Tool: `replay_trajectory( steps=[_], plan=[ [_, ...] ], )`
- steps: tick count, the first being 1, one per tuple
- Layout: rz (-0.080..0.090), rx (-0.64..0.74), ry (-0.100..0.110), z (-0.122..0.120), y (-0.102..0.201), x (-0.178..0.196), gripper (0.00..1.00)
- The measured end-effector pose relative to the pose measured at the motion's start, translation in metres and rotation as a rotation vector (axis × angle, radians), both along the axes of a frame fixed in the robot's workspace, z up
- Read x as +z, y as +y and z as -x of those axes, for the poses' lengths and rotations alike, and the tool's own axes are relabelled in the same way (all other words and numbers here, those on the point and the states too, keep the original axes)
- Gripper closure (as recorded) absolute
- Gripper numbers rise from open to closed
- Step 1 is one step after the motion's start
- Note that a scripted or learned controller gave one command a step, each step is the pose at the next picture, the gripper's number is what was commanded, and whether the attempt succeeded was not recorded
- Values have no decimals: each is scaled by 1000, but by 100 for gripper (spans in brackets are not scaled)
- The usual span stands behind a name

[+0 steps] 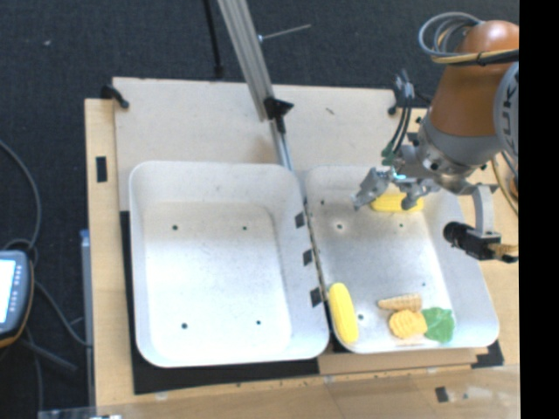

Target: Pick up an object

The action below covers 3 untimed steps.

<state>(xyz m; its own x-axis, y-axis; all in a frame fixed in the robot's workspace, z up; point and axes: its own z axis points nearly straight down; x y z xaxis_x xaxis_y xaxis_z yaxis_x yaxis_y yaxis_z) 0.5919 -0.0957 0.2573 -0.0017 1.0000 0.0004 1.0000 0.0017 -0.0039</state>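
Note:
My gripper (pixel 387 197) is low over the far end of the right bin (pixel 454 278), under the orange-banded wrist. Its fingers (pixel 365 191) look spread, so it is open. A small yellow object (pixel 389 203) lies between them near the bin's far wall, and the left finger stands a little apart from it. At the near end of the same bin lie a yellow corn cob (pixel 342 312), a tan cracker-like piece (pixel 400 303), a round yellow waffle-like piece (pixel 405 324) and a green piece (pixel 439 324).
The left bin (pixel 148 260) adjoins the right one along a shared middle rim. A slanted aluminium post (pixel 249 46) rises behind the bins. Cables and a black fitting (pixel 467 238) hang off the arm over the right bin's right rim.

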Motion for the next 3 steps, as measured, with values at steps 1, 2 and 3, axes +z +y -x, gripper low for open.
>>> replay_trajectory(
  steps=[1, 2, 3],
  plan=[
    [0, -1, -5, -1, 0, 3, 0],
    [2, -4, -1, -5, -8, -42, 0],
    [2, -4, 0, -10, -18, -97, 0]
  ],
)
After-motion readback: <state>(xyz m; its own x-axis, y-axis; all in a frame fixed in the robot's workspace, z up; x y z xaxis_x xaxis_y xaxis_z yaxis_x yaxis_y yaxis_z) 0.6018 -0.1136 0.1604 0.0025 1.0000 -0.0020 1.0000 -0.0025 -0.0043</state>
